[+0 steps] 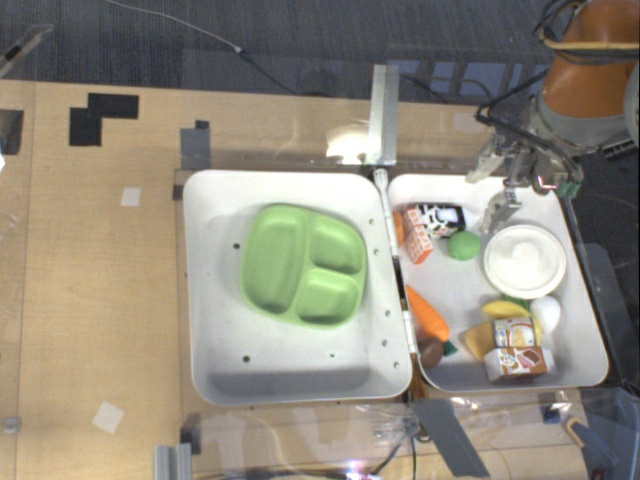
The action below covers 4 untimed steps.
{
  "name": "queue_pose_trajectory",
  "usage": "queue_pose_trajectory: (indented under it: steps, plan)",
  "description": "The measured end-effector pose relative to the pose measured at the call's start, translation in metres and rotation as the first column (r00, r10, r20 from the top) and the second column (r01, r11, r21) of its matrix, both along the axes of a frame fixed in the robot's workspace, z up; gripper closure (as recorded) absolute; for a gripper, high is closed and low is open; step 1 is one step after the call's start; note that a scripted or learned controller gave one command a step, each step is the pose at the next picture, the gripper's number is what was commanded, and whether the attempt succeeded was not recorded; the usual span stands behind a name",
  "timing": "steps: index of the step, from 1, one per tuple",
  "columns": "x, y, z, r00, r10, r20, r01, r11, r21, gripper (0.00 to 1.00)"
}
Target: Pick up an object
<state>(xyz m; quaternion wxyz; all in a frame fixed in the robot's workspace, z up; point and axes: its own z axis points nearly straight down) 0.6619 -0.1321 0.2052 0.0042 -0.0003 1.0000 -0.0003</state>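
Observation:
My gripper hangs over the back edge of the right bin, just behind a white bowl. Nothing shows in its grasp. Left of the bowl lie a green ball, a black-and-white carton and an orange carton. Nearer the front lie an orange carrot, a yellow banana, a white egg and a printed box.
The left bin holds a green divided plate. A metal post rises behind the wall between the bins. The grey arm with its orange band comes in from the top right, over the right bin's far corner.

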Motion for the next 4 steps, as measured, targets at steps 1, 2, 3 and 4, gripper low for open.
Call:
queue_pose_trajectory:
  steps: [1,2,3,4]
  plan:
    - [-0.067,0.014,-0.102,0.99,-0.143,-0.008,0.143,0.99,0.002,0.0]
    - [-0.02,0.038,-0.115,0.986,-0.162,-0.049,0.161,0.987,-0.012,0.0]
    - [-0.01,0.039,-0.099,0.987,-0.16,0.002,0.16,0.987,-0.009,1.0]
    - [-0.005,0.05,0.04,0.997,-0.076,0.017,0.076,0.997,0.0,1.0]
